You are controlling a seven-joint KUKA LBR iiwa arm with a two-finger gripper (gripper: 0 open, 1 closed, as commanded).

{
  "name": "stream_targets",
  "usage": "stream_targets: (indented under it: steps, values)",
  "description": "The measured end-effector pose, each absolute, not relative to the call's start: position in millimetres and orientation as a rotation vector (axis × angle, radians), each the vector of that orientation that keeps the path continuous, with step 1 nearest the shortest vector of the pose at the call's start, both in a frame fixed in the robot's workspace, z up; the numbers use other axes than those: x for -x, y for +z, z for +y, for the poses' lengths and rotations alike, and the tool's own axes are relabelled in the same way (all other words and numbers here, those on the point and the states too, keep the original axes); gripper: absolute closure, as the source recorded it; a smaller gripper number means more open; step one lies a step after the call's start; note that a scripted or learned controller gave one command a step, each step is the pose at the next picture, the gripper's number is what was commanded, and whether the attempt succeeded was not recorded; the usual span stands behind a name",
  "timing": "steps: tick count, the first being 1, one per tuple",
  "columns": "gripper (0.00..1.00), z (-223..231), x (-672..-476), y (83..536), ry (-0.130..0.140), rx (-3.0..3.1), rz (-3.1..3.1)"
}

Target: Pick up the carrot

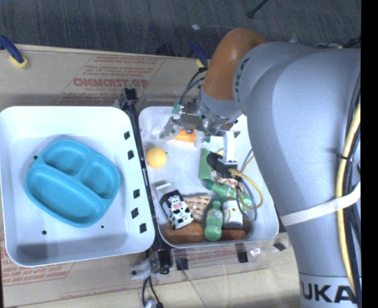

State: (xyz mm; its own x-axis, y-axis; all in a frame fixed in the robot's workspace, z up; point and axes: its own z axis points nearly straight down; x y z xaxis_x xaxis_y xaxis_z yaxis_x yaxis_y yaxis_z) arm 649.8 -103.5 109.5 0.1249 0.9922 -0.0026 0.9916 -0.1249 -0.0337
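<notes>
The carrot (186, 135) is a small orange piece lying at the far end of the right bin (264, 205). My gripper (187, 129) hangs directly over it, low in the bin, with its fingers spread on either side of the orange piece. The gripper looks open, and the carrot rests on the bin floor between the fingertips. The gripper body and wrist hide the carrot's far part.
A yellow ball (156, 157) lies just left and nearer. A green packet (206, 165), a green bottle (213, 223), a brown bottle (232, 213), a cow-patterned cube (176, 209) and a brown sausage (192, 234) crowd the near end. The left bin (22, 124) holds a blue divided plate (73, 181).
</notes>
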Motion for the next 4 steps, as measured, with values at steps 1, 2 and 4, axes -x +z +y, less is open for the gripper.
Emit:
stream_targets:
  steps: [1, 2, 4]
  values:
    - [0.00, -164, -656.4, 92, 0.011, 2.512, -1.880]
    - [1.00, -163, -656.0, 102, 0.020, 2.499, -1.890]
    - [1.00, -204, -642.9, 110, 0.007, 1.935, -2.478]
